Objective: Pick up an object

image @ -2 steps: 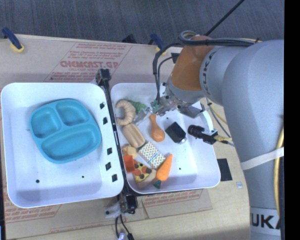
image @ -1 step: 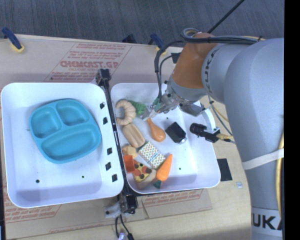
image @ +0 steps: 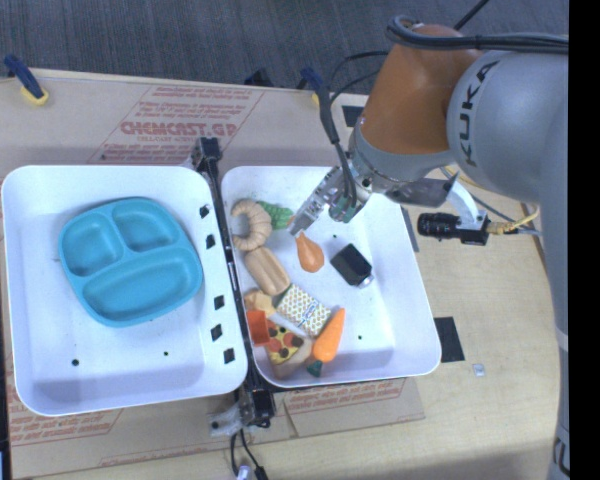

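Toward the right half of the surface (image: 500,298) sits the right bin (image: 400,308), where the toy items lie bunched along its left wall. A ring-shaped pastry (image: 250,224) lies at the upper left of this bin with a green piece (image: 275,211) just beside it; below come a bread roll (image: 265,268), a patterned block (image: 302,308), a pizza slice (image: 280,340) and a carrot (image: 329,335). A small orange piece (image: 310,253) and a black block (image: 351,264) lie nearer the bin's middle, close to each other but apart.

The end effector (image: 310,216) hangs over the bin's upper middle, tilted down and to the left, its tip close above the orange piece and near the green one. Whether it is released or clenched cannot be told from this angle; nothing shows between its tips, so no grasp is noted. The slant probably suits a reach into the crowded left side.

The left bin (image: 40,358) carries a blue divided plate (image: 130,260), flat and centred, well apart from the arm (image: 500,108).

Likely targets: the orange piece or the green piece. Contact not yet evident. Risk: neighbours lie close, so a closing grip may nudge them.
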Tool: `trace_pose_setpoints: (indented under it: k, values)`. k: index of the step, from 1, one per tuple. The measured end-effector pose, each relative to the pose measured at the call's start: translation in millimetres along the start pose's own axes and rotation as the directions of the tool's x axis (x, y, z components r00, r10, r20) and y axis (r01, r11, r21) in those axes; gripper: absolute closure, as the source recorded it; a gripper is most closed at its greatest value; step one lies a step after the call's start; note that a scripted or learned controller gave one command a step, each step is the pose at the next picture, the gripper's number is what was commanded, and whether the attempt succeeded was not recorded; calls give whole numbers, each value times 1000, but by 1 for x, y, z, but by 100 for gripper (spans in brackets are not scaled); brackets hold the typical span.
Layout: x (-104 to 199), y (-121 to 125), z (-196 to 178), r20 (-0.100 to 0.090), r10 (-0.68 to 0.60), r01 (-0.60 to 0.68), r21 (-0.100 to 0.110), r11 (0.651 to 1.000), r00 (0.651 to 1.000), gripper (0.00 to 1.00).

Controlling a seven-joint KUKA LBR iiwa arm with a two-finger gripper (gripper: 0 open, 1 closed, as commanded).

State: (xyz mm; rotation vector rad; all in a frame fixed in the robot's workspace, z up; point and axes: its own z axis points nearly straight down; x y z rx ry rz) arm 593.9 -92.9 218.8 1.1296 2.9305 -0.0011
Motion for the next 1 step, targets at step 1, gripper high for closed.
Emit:
trace_pose_setpoints:
  k: [1]
  values:
    - [-18, -33, -27, 1, 300, -300, 0, 954, 954, 100]
